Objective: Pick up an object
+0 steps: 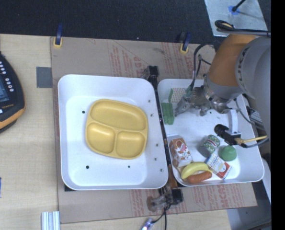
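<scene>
The pincer [186, 101] hangs low in the right bin [250, 176], at its far left corner; I can't tell its state. Just beside it lies a green strip [167, 113] against the wall, so a grab could scrape the rim. The banana [196, 168], can [210, 143] and green ball [227, 153] lie well apart, nearer the front.

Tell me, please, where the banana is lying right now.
The banana lies in the right bin, near its front edge, just above the carrot and between the snack packet and the small carton.
</scene>
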`<act>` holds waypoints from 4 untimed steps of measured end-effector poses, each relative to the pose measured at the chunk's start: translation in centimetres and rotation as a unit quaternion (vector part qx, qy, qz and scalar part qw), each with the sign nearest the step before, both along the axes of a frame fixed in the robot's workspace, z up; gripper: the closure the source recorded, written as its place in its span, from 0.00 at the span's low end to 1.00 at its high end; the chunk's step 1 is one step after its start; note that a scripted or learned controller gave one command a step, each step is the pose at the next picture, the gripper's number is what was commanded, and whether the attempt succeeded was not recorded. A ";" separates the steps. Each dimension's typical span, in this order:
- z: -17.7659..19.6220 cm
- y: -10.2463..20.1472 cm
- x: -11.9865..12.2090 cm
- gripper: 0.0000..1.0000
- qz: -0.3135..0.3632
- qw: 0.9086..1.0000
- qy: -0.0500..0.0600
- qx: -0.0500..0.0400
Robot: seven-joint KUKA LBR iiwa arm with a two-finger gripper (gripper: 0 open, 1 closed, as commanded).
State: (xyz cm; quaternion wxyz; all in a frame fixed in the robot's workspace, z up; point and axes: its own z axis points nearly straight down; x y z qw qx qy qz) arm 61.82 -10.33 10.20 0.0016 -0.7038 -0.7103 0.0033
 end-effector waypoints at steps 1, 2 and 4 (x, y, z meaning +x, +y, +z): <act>-1.4 -7.1 3.2 0.00 -0.006 1.000 0.010 0.003; 1.0 -7.3 -5.2 0.00 -0.002 1.000 -0.001 0.001; 0.0 -7.0 -11.0 1.00 0.001 1.000 -0.001 0.001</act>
